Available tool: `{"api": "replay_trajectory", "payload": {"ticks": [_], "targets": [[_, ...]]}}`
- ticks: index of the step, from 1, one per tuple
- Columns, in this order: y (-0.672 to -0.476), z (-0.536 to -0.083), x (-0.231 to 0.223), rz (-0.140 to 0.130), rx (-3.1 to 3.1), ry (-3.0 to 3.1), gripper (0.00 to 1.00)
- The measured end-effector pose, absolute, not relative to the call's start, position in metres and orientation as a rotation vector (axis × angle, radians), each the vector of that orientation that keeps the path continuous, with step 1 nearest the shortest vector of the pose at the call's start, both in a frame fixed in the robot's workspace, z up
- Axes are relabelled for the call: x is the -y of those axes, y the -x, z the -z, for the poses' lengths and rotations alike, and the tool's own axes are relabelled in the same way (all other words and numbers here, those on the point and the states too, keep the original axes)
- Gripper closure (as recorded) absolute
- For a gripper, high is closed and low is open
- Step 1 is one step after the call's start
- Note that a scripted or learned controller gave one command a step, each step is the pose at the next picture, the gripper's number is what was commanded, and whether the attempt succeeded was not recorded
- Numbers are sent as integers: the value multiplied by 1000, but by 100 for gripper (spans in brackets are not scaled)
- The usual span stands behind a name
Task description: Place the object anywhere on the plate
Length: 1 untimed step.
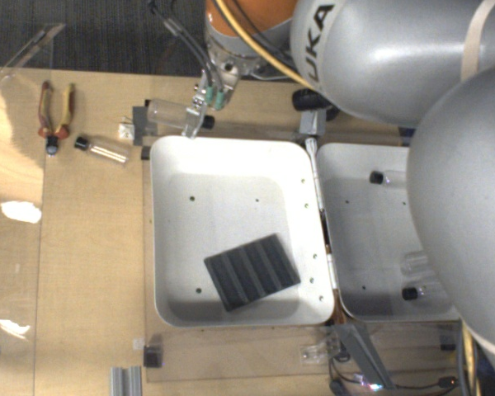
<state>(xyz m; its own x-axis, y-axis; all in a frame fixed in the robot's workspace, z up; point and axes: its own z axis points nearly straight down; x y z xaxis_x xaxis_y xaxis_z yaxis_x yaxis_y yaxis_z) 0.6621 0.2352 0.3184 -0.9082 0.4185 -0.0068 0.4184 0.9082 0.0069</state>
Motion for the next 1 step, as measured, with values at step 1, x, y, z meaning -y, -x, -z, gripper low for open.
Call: {"api": "replay_trajectory", "payload": {"ticks": [1], "targets": [[-644,-273,-233,-7,-3129,165,100]]}}
